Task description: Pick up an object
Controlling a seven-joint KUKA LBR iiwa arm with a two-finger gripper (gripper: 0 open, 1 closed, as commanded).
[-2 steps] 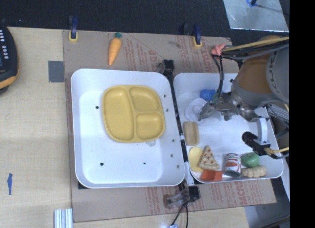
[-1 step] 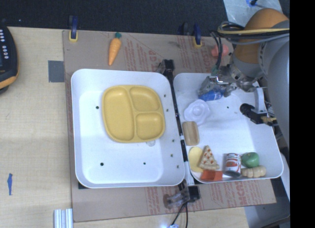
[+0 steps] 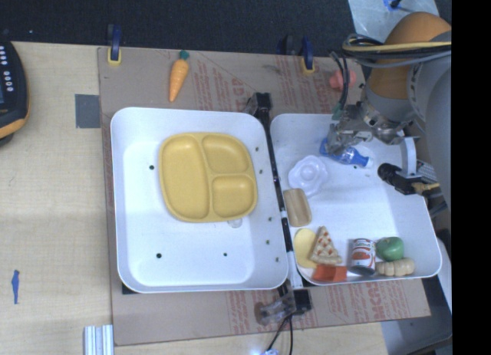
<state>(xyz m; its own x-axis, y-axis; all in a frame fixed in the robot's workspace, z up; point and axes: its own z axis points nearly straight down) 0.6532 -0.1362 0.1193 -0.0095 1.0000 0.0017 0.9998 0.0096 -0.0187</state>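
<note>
My gripper [image 3: 347,133] hangs over the far part of the right bin [image 3: 383,215], reaching in from the right. Directly under it lies a small blue and clear bottle [image 3: 349,153]; whether the gripper touches it I cannot tell. A clear plastic cup [image 3: 308,172] lies just left of the bottle. Along the bin's near edge are a pizza slice [image 3: 325,246], a yellow piece [image 3: 304,244], a red piece [image 3: 330,273], a small can [image 3: 361,254], a green ball [image 3: 390,248] and a tan peanut-shaped thing [image 3: 395,268]. A wooden block [image 3: 296,207] rests at the left wall.
The left bin [image 3: 138,246] holds a yellow divided plate [image 3: 207,175]. A toy carrot [image 3: 178,76] lies on the cardboard beyond the bins. A dark controller [image 3: 11,89] sits at the bench's far left edge.
</note>
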